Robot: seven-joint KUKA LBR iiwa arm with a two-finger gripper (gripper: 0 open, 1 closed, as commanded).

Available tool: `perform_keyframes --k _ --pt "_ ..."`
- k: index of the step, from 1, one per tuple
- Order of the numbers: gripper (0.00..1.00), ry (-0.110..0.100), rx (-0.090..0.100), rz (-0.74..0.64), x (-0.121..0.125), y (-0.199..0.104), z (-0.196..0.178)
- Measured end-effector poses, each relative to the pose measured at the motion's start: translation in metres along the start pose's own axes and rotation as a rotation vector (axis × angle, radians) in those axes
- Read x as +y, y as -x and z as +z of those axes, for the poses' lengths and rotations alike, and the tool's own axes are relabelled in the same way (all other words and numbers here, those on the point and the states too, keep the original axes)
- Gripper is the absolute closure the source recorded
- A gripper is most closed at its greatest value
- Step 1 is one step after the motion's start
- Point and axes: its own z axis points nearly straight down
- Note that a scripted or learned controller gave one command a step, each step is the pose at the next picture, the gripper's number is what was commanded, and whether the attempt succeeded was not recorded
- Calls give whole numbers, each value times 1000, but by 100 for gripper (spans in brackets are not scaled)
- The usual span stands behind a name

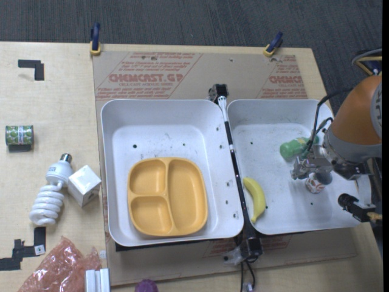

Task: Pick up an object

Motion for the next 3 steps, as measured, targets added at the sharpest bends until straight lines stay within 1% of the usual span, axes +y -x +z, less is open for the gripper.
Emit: perform_keyframes --k 1,2,3 --pt "0 0 0 0 0 0 0" --pt "0 -1 1 3 -48 -33 16" --pt "0 0 0 -1 23 -52 15"
